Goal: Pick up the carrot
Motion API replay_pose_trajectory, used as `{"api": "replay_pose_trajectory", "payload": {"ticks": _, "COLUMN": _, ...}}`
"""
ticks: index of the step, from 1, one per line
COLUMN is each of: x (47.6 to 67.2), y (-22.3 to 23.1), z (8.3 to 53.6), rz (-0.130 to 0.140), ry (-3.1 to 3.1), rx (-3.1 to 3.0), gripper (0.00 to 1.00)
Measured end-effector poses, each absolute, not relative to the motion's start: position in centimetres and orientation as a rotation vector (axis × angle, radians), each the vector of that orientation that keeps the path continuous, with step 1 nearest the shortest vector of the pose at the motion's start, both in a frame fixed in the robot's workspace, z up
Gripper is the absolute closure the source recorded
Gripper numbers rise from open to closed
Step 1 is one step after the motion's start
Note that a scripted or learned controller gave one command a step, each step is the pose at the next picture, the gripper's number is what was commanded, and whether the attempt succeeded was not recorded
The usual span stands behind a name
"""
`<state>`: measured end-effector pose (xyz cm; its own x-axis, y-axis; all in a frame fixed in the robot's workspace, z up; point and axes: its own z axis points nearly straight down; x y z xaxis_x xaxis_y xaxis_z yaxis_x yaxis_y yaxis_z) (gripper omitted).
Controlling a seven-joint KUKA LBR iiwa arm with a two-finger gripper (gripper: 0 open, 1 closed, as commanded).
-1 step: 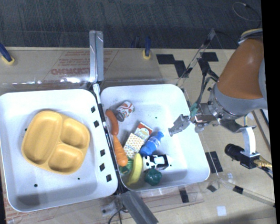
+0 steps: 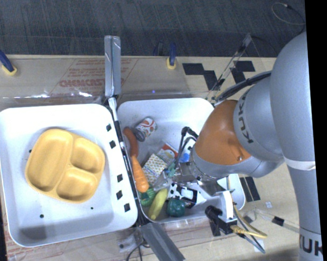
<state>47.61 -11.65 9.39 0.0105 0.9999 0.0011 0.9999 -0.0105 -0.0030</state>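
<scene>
In the right bin (image 2: 198,105) lies the carrot (image 2: 139,176); the pincer's (image 2: 178,183) state I cannot tell.

Looks like a robotics lab: a cardboard-covered bench (image 2: 64,72) held down with blue spring clamps (image 2: 3,60), two shallow white plastic bins (image 2: 15,165) side by side, and a grey industrial arm with an orange band (image 2: 225,139) on the right.

Beside the gripper (image 2: 181,183), the carrot (image 2: 139,176) looks like smooth, glossy plastic — so does the yellow tray (image 2: 65,164); farther left, matt white bins (image 2: 19,221) sit on raw wood.
</scene>
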Motion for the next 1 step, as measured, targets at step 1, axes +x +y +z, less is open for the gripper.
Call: {"api": "replay_pose_trajectory", "payload": {"ticks": 1, "x": 52.02, "y": -9.21, "z": 30.25, "rz": 0.001, "ry": -2.393, "rx": -2.035, "gripper": 0.0}}
